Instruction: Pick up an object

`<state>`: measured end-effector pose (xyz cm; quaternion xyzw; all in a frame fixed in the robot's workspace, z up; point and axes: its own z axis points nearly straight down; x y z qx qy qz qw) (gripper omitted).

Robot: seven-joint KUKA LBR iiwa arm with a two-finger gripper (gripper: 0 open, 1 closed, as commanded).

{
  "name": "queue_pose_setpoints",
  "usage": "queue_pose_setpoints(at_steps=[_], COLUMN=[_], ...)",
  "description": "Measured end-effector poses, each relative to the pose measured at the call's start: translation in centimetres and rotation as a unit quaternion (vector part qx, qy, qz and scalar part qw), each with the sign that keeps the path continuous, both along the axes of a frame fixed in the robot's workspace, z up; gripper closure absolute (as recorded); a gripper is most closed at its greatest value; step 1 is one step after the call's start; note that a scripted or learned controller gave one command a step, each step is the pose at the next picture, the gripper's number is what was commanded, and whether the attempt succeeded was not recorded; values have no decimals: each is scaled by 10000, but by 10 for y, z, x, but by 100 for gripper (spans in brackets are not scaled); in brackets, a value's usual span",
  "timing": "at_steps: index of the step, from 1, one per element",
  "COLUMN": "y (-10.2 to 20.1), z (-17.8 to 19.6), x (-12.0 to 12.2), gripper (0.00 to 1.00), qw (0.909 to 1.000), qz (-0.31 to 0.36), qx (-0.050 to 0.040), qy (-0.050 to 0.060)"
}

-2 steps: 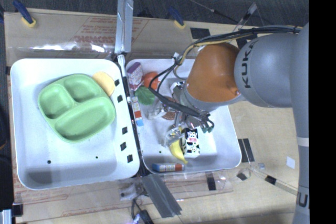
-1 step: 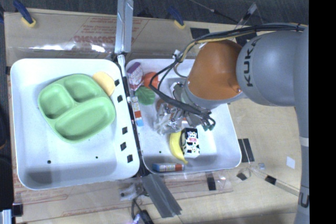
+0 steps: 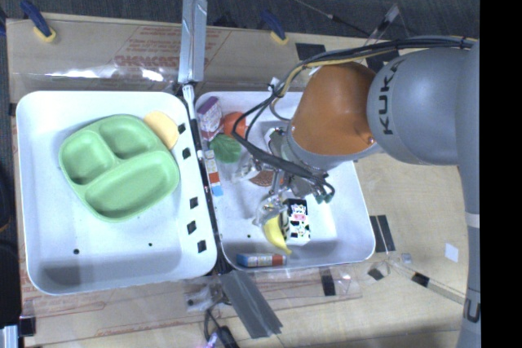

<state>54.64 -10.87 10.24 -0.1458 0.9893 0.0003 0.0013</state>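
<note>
My gripper point(image 3: 279, 198) hangs low in the right bin point(image 3: 351, 200), under the orange wrist band. Just below it lie a yellow banana point(image 3: 276, 235) and a black-and-white cow-patterned toy point(image 3: 298, 222), side by side. The gripper's tip sits right over the banana's upper end, and I cannot tell whether it touches. A brown object point(image 3: 263, 176) lies partly hidden beside the wrist. Further left are a green object point(image 3: 226, 148), a red-orange ball point(image 3: 235, 123) and a purple-and-white bottle point(image 3: 210, 113). A marker point(image 3: 261, 260) lies along the bin's front wall.
The left bin point(image 3: 41, 248) holds a green divided plate point(image 3: 122, 163) and a yellow object point(image 3: 161, 127) at the plate's back right. A divider with black marks point(image 3: 200, 208) separates the bins. Cables loop around the arm's wrist.
</note>
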Motion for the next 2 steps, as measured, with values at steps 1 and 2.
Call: queue_pose_setpoints(at_steps=[1, 2], y=[1, 1], z=[-12, -11], x=[-39, -39], gripper=[0, 0], qw=[9949, 9949], qz=[1013, 1012], qx=[-1, -1], qy=[22, 20])
